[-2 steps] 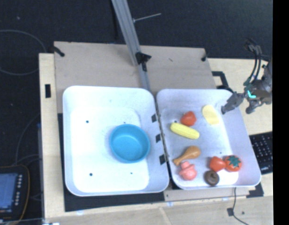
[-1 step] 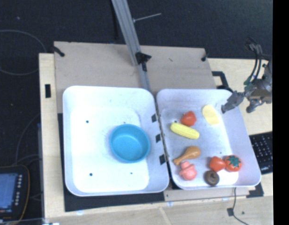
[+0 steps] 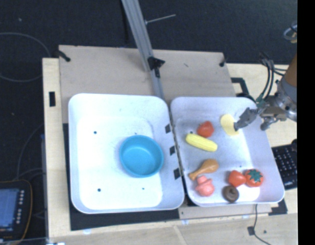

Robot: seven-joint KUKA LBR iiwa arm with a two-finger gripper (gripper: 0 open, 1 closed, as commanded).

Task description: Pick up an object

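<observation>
A KUKA arm reaches in from three o'clock over the right bin (image 3: 259, 103), its gripper (image 3: 257, 117) hanging above that bin's upper right corner, the two dark fingers spread apart with nothing between them. One fingertip (image 3: 242, 122) sits just beside a small pale yellow piece (image 3: 228, 124), a rounded, lemon-coloured lump lying near the bin's two o'clock corner; whether the finger touches it cannot be told from where I stand. At about nine o'clock from that piece rests a small red round toy (image 3: 206, 129), and just below it, toward the bin's centre, a yellow banana-like toy (image 3: 201, 142) lies slanted. Lower down, at about seven o'clock in the bin, a tan drumstick-shaped toy (image 3: 203, 168) points toward the left wall, with a pink toy (image 3: 204, 187) just beneath it. Along the bin's bottom edge, from six to five o'clock, sit a dark brown ring-shaped piece (image 3: 231, 193), a red-orange toy (image 3: 237, 178) and, touching it, a red tomato-like toy with a green top (image 3: 254, 177). In the left bin (image 3: 86, 116), a blue bowl (image 3: 141, 155) stands upright, right of centre. A grey metal post (image 3: 139, 34) slants up from between the two bins toward twelve o'clock.
</observation>
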